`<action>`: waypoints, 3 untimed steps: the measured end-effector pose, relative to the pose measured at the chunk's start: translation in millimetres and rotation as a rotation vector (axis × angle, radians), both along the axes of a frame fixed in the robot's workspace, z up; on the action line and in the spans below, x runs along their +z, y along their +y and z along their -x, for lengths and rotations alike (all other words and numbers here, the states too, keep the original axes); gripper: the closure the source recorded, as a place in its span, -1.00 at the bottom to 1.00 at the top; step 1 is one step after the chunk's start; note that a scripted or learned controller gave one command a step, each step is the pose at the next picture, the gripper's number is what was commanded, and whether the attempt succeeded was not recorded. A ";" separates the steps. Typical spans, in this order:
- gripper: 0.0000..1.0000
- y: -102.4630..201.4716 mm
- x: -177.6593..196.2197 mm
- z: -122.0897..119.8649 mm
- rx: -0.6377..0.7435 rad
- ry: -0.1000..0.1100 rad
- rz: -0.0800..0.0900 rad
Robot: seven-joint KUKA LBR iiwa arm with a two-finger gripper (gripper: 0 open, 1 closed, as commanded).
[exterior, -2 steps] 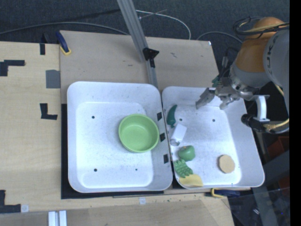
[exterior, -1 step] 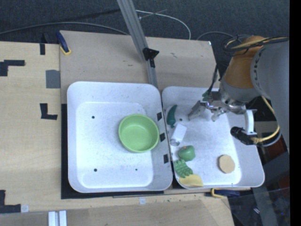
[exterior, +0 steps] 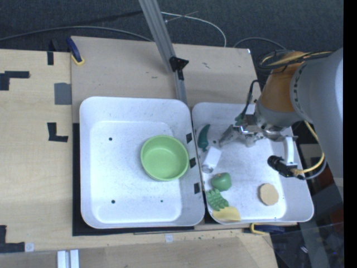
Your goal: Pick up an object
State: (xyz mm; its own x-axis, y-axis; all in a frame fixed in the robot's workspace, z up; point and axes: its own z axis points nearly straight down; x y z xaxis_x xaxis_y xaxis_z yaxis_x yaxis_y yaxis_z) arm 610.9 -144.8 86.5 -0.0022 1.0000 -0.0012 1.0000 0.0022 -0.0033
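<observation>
In the right bin (exterior: 295, 205) lie several small objects: a dark green curved piece (exterior: 203, 136) by the left wall, a small white piece (exterior: 211, 159), a green rounded lump (exterior: 221, 181), a ridged light-green item (exterior: 216, 200), a yellow piece (exterior: 230, 214) at the front wall and a tan disc (exterior: 269, 194). My gripper (exterior: 241, 138) hangs over the back half of this bin, right of the dark green piece and apart from it. Its fingers look spread open with nothing between them. A light-green bowl (exterior: 164, 158) stands in the left bin (exterior: 100, 121).
A slanted grey pole (exterior: 159, 27) crosses the bench behind the bins and ends near their shared wall. The grey arm with its orange band (exterior: 279, 91) and black cables (exterior: 281, 165) covers the right bin's back right corner.
</observation>
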 end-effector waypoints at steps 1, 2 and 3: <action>1.00 0.6 11.4 -0.3 0.000 0.000 -0.001; 1.00 10.3 67.6 -5.7 0.000 -0.008 0.000; 1.00 3.3 113.1 -5.0 -0.001 -0.007 0.000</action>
State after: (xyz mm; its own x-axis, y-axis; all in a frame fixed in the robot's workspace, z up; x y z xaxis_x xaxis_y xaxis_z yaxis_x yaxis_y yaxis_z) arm 615.9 -141.5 199.7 -0.0008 1.0000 -0.0013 1.0000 0.0008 0.0034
